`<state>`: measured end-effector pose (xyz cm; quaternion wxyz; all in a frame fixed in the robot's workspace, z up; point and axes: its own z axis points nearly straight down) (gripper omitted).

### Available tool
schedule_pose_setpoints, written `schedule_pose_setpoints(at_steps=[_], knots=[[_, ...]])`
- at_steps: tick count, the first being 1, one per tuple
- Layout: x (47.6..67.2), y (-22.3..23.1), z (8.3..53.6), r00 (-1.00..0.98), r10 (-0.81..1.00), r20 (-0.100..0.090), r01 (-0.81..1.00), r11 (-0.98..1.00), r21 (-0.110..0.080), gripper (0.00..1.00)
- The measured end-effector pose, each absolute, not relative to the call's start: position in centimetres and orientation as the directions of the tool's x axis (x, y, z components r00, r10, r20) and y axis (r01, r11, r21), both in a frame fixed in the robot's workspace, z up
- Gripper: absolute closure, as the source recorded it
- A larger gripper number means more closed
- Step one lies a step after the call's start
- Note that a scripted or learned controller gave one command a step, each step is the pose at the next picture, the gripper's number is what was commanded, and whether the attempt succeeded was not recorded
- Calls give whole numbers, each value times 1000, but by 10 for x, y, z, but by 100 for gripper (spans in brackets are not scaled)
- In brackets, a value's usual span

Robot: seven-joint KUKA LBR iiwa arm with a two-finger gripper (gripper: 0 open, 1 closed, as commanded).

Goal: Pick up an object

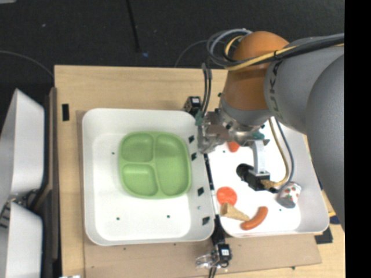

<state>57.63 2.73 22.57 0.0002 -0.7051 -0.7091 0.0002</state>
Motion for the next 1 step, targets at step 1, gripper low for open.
schedule_pose_setpoints(at_steps=[1], knots=[[563, 80, 243, -9, 1000, 3, 1000, 9, 3, 100]])
